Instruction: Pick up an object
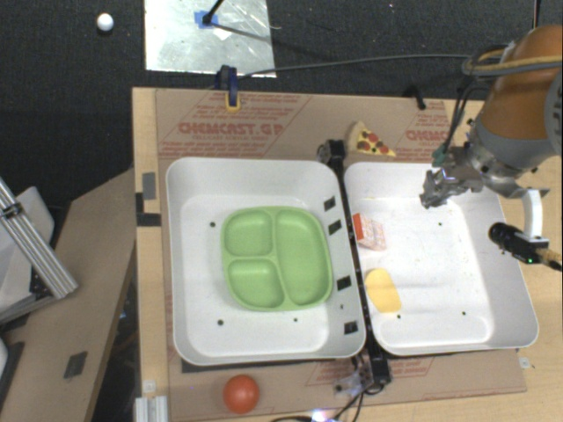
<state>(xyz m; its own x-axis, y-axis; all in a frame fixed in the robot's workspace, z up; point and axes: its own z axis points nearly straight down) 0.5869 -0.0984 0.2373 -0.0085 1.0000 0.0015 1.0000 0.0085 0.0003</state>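
Observation:
My gripper (434,192) hangs over the far part of the right bin (457,323), below the orange-banded wrist. Nothing shows between its fingertips. A small red and white packet (370,232) lies near the right bin's left wall, to the left of and nearer than the gripper. A yellow rounded object (383,290) lies further toward the front, also by the left wall. In the left bin (189,262) rests a green divided plate (276,258).
A toy pizza slice (371,141) lies on the board behind the bins. A red ball (241,393) sits on the board in front of the left bin. A black cable connector (519,243) hangs over the right bin's right side.

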